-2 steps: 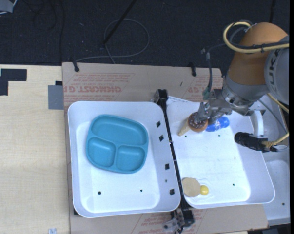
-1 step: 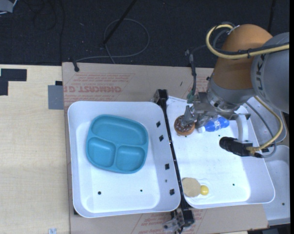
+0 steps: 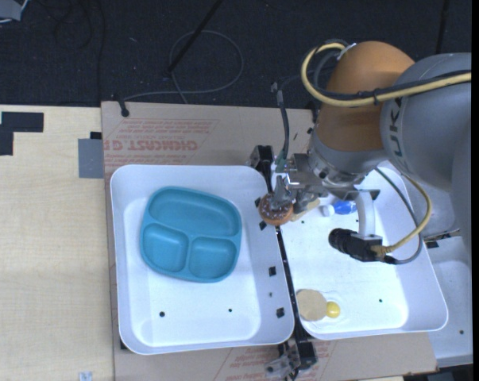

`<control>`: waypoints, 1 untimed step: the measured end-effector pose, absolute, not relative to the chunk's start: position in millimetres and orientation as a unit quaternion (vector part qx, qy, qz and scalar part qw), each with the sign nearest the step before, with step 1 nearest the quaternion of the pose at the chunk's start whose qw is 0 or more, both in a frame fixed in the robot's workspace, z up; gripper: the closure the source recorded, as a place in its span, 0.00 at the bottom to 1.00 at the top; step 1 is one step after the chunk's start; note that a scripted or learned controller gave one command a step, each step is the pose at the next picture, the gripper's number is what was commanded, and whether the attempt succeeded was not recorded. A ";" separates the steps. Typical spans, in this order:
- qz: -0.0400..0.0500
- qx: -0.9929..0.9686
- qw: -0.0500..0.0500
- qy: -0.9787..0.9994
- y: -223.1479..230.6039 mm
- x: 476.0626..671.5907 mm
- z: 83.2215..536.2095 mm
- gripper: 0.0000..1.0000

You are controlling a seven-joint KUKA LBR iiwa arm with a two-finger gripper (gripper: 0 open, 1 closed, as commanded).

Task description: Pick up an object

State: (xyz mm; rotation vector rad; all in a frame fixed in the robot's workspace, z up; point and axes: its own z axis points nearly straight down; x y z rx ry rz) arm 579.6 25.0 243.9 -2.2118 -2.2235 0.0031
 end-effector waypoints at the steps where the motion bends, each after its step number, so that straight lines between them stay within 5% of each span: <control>1: 0.002 -0.705 0.003 -0.709 77.7 572.0 234.5 1.00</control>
